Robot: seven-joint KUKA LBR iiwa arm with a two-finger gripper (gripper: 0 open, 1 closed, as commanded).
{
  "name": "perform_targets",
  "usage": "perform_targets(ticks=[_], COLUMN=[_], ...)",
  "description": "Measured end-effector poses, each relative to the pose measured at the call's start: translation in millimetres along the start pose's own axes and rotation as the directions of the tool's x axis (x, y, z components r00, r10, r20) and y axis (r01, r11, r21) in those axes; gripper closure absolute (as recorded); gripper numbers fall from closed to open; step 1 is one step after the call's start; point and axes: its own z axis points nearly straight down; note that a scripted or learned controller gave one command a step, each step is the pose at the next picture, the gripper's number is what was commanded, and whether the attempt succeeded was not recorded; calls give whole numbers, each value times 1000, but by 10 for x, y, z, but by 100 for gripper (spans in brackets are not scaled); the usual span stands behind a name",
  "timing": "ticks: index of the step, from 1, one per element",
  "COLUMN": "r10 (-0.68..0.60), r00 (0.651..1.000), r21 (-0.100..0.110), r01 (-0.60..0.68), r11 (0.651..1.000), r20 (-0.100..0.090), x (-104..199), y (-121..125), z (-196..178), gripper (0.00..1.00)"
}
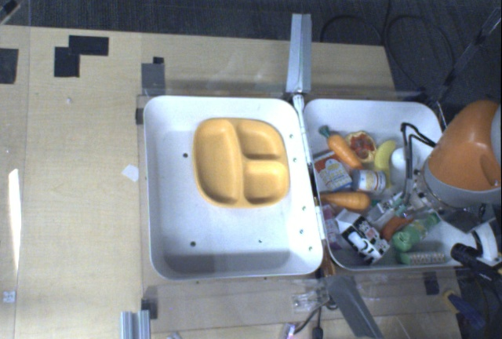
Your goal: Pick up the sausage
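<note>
Progress: the pick looked not yet done; the sausage point(346, 201), an orange-brown link, lay flat among the clutter in the right bin point(430, 114), with nothing lifting it.
Left to do: by my reading, the whole grasp and lift remained — closing on the sausage and raising it free of its neighbours.
Hand point(394, 211): low inside the right bin, under the orange band of the arm point(467, 157); the clutter and the wrist hid its working end, so I could not tell its state, nor whether anything sat in it.
Sausage relative to hand: just to the hand's left in the camera view, close by, and apparently apart from it rather than touching.
Neighbours of the sausage: a small jar point(368, 180) just beyond it, a carrot point(343, 149) further off on the far side, a black-and-white toy point(364, 240) on the near side.
Near the hand: a green piece point(407, 238) just on its near side.
Arm pose: reaching in from the right edge, wrist bent steeply down over the right bin's near half.
Left bin point(169, 196): well away from the hand, holding a yellow divided tray point(239, 161).
Worktop point(78, 173): pale wood under both bins.
</note>
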Motion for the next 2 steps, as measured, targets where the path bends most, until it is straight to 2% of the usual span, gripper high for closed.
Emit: perform_targets(ticks=[1, 2], r10=[-5, 124], r00=[1000, 992], r21=[-1, 10], r01=[5, -124], r11=[1000, 992], r20=[-3, -7], x=[-40, -180], y=[-11, 425], z=[3, -17], gripper=[0, 0])
